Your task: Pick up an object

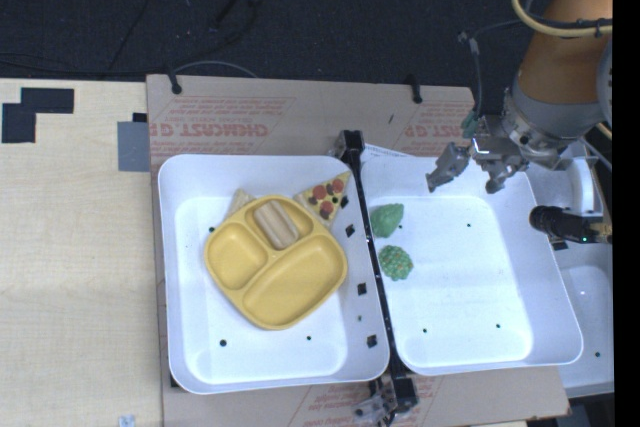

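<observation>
My gripper point(468, 175) hangs over the far edge of the right bin point(520, 315), fingers spread apart with nothing between them. Two green objects lie in the right bin near its left wall: a smooth green piece point(386, 218) and a bumpy green one point(396, 262) just in front of it. Both sit left of and below the gripper, well apart from it. In the left bin point(190, 335) a yellow divided plate point(276, 263) carries a tan bun-like piece point(275, 223). A pizza slice toy point(327, 197) rests by the plate's far right edge.
A black divider point(365, 255) runs between the two bins. Brown cardboard point(270, 120) lies under the bins. The orange-banded arm point(570, 45) reaches in from the upper right. A black fitting point(562, 223) sits by the right bin's right rim.
</observation>
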Robot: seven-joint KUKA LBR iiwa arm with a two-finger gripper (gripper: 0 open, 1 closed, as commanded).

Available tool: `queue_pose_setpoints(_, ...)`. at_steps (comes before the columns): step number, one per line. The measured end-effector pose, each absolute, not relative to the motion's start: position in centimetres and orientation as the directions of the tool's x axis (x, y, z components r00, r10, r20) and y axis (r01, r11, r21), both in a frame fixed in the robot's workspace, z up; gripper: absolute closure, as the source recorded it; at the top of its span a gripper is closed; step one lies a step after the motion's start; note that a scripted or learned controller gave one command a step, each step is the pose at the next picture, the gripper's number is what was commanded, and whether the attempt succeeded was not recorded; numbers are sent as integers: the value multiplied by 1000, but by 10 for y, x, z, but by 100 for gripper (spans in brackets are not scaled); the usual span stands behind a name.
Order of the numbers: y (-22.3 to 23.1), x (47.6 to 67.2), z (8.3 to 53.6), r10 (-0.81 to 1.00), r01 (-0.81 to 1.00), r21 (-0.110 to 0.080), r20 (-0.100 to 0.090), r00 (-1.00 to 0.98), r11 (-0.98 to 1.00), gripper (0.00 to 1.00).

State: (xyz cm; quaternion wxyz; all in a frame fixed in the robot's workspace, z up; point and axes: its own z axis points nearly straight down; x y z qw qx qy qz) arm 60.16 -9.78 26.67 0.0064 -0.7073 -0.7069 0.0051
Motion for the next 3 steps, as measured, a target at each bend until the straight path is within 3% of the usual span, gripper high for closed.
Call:
queue_pose_setpoints(1, -98, 603, 274, 1000, 1000, -4, 1, -1, 1, 0)
queue_pose_setpoints(3, -100, 605, 188, 1000, 1000, -5, 1, 0, 0, 0)
